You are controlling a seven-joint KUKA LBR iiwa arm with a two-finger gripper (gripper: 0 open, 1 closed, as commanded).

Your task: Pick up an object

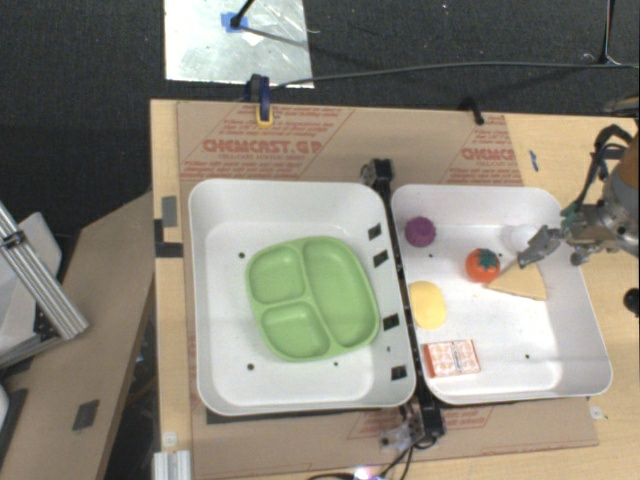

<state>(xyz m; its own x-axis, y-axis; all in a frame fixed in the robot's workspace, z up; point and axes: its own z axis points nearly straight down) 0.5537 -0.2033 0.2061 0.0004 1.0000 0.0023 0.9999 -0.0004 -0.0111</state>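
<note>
Your hand (530,252) sits low over the right bin (580,363), at its far right, and its fingers look slightly apart with nothing between them. The tip sits just right of the orange-red tomato (482,265), which looks the likeliest target, and above a flat tan wedge (525,286) lying on the bin floor.

Watch for a glancing contact. The tomato is round, so a finger that lands off centre would probably roll it left toward the purple ball (420,231) or the yellow lemon (429,304) instead of trapping it. You could also pinch the wedge's edge by accident, since it lies right beneath the fingers.

The tomato has no clear long axis; its green stem cap faces up and slightly right. The small red box (451,357) lies near, long side running left to right. The left bin (225,268) holds a green tray (312,298).
</note>
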